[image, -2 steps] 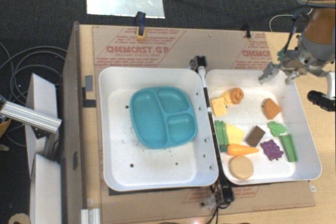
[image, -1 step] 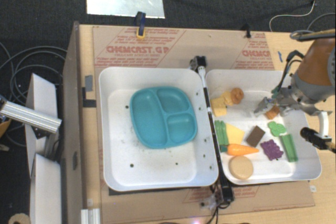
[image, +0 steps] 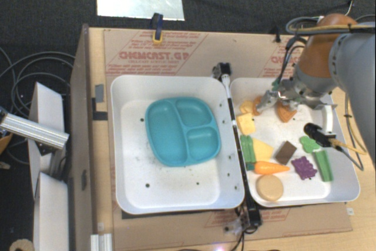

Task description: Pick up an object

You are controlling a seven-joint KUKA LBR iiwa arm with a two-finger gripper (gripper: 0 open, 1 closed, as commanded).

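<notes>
Grey arm (image: 355, 64), smooth and rounded with a glossy orange band (image: 322, 53) above the wrist, stands highest and reaches in from the right over the right bin (image: 343, 180). Its gripper (image: 281, 99) hangs low at the bin's far side. From this slant I cannot tell whether it is spread or pressed together, and nothing is plainly seen pinched in it. Just below it lies a small orange piece (image: 286, 114), which seems to touch the gripper's tip, though the view is too coarse to be sure. To the left, near the bin's inner wall, sits a yellow-orange lump (image: 249, 107), and beneath that a pale yellow block (image: 245, 124).

Further toward the near edge lie a flat green strip (image: 247, 150), a yellow wedge (image: 264, 150), a dark brown block (image: 286, 152), a tapered orange carrot (image: 271, 168), a knobbly purple cluster (image: 304, 167), a long green bar (image: 323, 165) and a round tan disc (image: 269, 187). All look like moulded plastic toys.

Beside it, the left bin (image: 120, 144) holds a teal plate (image: 183, 131) with three compartments and rounded corners, lying flat in the middle.
</notes>
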